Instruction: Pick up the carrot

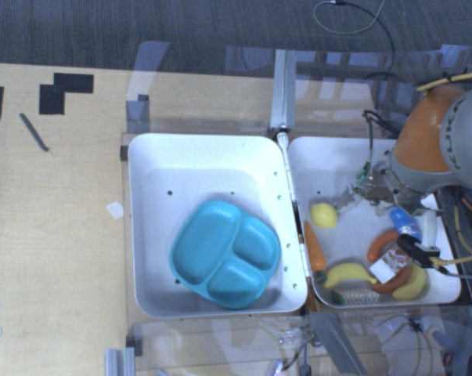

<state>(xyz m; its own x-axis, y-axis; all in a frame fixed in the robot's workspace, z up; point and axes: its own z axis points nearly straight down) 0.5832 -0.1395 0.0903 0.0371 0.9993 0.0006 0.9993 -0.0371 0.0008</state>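
The carrot (315, 246) lies in the right bin (329, 160), tight along its left wall, long axis running up and down the view, thin end toward the top. The tool (354, 195) hangs above the bin's middle, up and right of the carrot, with a lemon (324, 215) between them. Whether the tool is apart or together, I cannot tell.

Two white bins (145, 233) on tan bench (55, 249). Left bin: sky-blue plate (225, 252). Right bin: orange carrot (315, 247) along its left wall; pale yellow lemon (324, 215) just above carrot; yellow banana (348, 273) right of carrot. Arm (443, 135) grey with orange band. Black patches (63, 91) on bench's far-left. Dark grey floor (181, 10) beyond.
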